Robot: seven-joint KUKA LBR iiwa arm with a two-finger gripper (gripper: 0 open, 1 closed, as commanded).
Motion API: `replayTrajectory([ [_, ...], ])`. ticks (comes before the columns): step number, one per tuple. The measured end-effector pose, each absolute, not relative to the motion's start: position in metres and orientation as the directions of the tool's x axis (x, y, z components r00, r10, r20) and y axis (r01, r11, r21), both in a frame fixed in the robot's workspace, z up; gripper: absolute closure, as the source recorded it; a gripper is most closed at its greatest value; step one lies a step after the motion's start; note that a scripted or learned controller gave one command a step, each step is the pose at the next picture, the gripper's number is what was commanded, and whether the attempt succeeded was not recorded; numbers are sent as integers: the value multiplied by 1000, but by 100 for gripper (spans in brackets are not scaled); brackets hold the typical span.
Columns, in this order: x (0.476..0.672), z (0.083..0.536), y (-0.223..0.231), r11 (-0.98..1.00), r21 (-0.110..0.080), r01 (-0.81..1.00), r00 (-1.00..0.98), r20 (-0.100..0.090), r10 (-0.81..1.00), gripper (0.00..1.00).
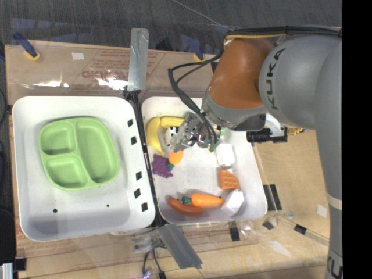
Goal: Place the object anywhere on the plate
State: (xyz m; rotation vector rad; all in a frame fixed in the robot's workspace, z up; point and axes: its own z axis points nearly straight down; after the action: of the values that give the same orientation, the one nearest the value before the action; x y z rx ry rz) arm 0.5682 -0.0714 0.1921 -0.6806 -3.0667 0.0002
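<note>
Two shallow white bins side by side on a bench, seen from above at a slant. Left bin [29, 214]: smooth plastic with rounded corners, holding a pale green plate [78, 153], glossy and split into three compartments.

Right bin [256, 173]: crowded with small toy foods. Yellow banana [156, 133], curved, against the upper left wall. Purple grapes [162, 166], knobbly, just below it. Orange carrot [203, 200] with a green top, lying near the front wall, touching a red-orange piece [181, 207] beneath it. Waffle-textured orange block [229, 179] to the right, between two smooth white blocks, one above [225, 154] and one below [234, 201].

Grey arm [302, 74] with an orange band reaching in from the right, hiding the bin's upper right corner. Gripper [179, 147] low over the bin beside the banana, metal parts and cables tangled together. Small orange object [175, 156] right at its tip; hard to make out whether held or merely lying below. Claw opening impossible to tell.
</note>
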Motion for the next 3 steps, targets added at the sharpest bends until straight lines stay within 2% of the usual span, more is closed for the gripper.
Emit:
replayTrajectory([
  [1, 538, 93, -99, 806, 1, 592, -806, -2, 592, 100],
  [2, 484, 91, -91, 836, -1, 549, -836, 3, 549, 100],
  [3, 589, 195, -82, 935, 1, 353, -935, -7, 353, 100],
])
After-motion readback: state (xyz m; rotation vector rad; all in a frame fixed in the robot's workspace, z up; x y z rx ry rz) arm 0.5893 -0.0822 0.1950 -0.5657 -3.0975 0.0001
